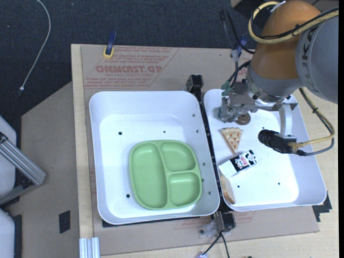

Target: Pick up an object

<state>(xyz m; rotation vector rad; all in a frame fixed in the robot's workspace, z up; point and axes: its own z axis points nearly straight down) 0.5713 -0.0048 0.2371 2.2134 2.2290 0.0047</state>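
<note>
Right bin [301,190]: a tan, waffle-textured triangular piece [232,138] lies near its left wall, with a small black-and-white box [242,161] just below it and a brown wedge [228,191] at the lower left corner. The gripper [232,112] sits above the triangular piece, over a round brown object [242,119]; whether it is apart or together cannot be told. Left bin [107,144]: a green three-compartment plate [164,173]. Both bins rest on a cardboard sheet [134,69] over dark carpet [48,31].
</note>
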